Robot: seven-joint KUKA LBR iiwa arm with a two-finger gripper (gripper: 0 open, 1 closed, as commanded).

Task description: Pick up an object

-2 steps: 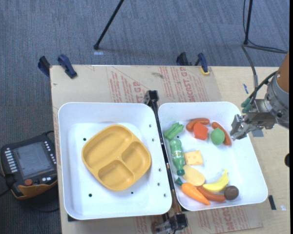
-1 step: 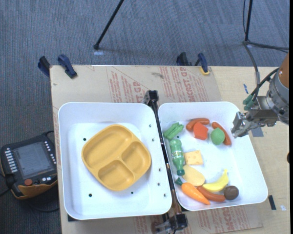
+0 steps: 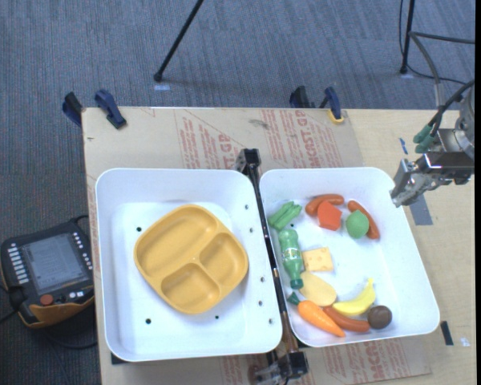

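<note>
Nothing has been picked up yet, as far as can be judged: the gripper (image 3: 406, 184) is seen at the right edge of the view, just outside the upper right corner of the right bin (image 3: 401, 239), and no object is seen between its fingers. Whether those fingers are spread or closed cannot be told, since the gripper is small and dark against the bench (image 3: 200, 131). The whole pick is therefore judged to remain: an approach over the bin, a descent, a closing on one item and a lift.

The candidate objects are all gathered in the right bin. Along its left wall a green bean pod (image 3: 284, 214) is laid, with a green bottle (image 3: 289, 254) below it. Near the top a sausage (image 3: 325, 200), a red piece (image 3: 329, 216) and a green ball (image 3: 357, 225) are clustered, the ball touching an orange-red carrot-like item (image 3: 370, 219) (its exact kind cannot be told). A yellow cheese block (image 3: 317, 259) sits near the middle. Toward the bottom a pale potato-like piece (image 3: 318, 289), a banana (image 3: 356, 300), a carrot (image 3: 320, 318) and a dark brown round item (image 3: 378, 317) are packed close together.

In the left bin (image 3: 120, 215) a single yellow divided tray (image 3: 191, 258) is held, its three compartments bare.
</note>
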